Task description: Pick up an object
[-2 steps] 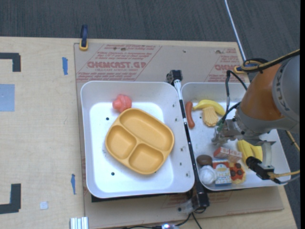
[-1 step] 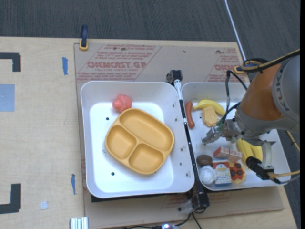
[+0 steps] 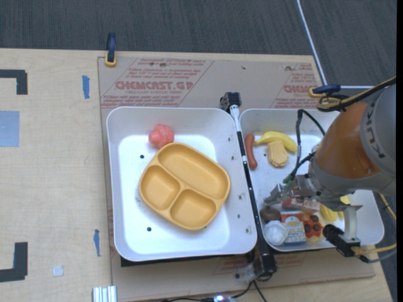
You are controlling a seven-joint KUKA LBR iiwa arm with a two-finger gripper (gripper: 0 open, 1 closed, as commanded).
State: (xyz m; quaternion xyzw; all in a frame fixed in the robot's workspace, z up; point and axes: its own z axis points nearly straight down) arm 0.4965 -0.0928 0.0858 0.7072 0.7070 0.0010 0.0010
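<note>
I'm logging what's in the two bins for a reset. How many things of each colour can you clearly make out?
Yellow or orange-yellow: 2, the divided plate and the banana
Pink: 1, the lump
Red: 1, the sausage
Total: 4. The heap under the arm is too jumbled to count.

Dark grey carpet point(image 3: 189, 14) lies beyond my pale wooden counter point(image 3: 50, 168), which carries blue tape marks point(image 3: 85, 87) and black ones.

Red "CHEMCAST GP" print, repeated, on brown board point(image 3: 189, 80) under bins; smaller lines unreadable.
</note>
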